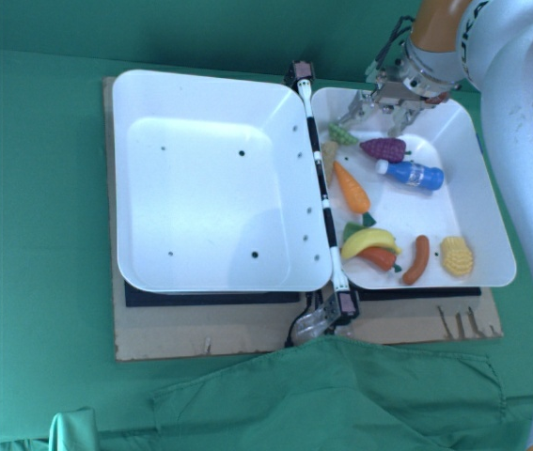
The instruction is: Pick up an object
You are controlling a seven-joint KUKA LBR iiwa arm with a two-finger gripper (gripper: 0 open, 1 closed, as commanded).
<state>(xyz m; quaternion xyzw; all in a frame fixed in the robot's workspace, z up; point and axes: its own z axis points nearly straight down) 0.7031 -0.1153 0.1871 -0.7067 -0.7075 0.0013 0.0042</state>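
Toys (393,200) lie in the right bin (492,238) (left bin (153,111) alongside).

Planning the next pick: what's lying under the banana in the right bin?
An orange-red toy pokes out from under the banana, with a green piece at its upper end. The rest beneath is covered.

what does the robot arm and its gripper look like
The arm is thick, rounded and light grey, with an orange band above the wrist and dark KUKA lettering. The gripper is a small metallic grey assembly, with thin cables looping beside it.
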